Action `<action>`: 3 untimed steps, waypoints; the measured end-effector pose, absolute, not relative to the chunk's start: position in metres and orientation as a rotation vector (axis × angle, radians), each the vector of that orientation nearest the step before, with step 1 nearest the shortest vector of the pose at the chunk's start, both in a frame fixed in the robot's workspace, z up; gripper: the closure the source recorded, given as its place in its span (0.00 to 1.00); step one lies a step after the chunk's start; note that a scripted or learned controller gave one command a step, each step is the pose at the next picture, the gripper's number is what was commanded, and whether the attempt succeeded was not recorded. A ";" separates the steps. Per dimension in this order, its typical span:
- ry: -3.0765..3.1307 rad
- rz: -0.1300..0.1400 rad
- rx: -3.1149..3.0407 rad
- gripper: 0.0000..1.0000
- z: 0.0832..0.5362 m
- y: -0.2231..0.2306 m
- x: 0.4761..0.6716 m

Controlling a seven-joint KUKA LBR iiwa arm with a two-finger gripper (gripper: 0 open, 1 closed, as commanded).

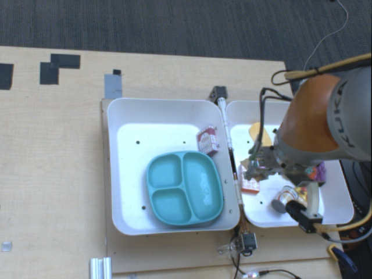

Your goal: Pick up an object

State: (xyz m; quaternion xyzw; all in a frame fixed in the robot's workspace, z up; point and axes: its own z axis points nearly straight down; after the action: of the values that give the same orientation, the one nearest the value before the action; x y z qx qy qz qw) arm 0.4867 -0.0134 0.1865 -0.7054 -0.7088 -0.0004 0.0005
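Arm: grey KUKA arm point(325, 118) with an orange band comes in from the right and hangs above the right bin; it covers a large part of this bin.
Writing: on the grey link at the right edge I can read the letters "KU"; the rest is cut off. No other text is readable.
Gripper: gripper point(256, 167) points down at the left part of the right bin, near the dividing wall. I cannot tell the state of the claw, because the wrist hides it.
Left bin: white bin point(125, 156) holds a teal plate point(185, 188) with three compartments, lying in the lower middle. A small red and white packet point(207, 140) lies just above the plate's upper right corner; its print is too small to read.
Right bin: white bin point(343, 205) holds a yellow object point(257, 132) near the top, partly under the arm, a red and white piece point(250, 186) just below the gripper, a small round metallic object point(283, 198) near the bottom, and something purple point(317, 171) at the arm's edge.
Bench: light wood bench point(52, 173) with black squares point(58, 67) at the upper left.
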 end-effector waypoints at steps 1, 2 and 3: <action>-2.229 -0.004 -2.216 1.00 0.201 -0.001 0.489; -2.229 -0.003 -2.214 1.00 0.195 0.016 0.510; -2.228 -0.002 -2.213 1.00 0.210 0.047 0.487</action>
State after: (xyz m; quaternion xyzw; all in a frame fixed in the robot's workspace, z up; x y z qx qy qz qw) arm 0.4868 0.0467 0.2102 -0.7046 -0.7096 -0.0007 0.0005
